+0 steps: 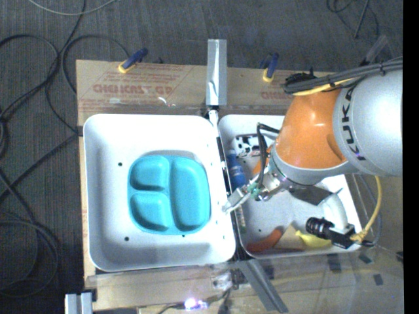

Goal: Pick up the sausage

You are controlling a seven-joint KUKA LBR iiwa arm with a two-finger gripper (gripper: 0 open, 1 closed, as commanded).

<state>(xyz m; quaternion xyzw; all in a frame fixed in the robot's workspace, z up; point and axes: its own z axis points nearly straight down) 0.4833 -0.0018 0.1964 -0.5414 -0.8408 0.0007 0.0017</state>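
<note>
You had one camera, fixed high above the bench (98,84) and looking down on it at a slight slant. It stood far enough back to take in both white bins side by side, the left bin (98,175) whole and the right bin (288,250) partly covered by the arm (340,129), which came in from the right side of the picture. The far edge of the bench lay toward the top of the frame and the near edge toward the bottom. Dark carpet (39,57) with loose cables showed beyond the bench at the top and left.
</note>
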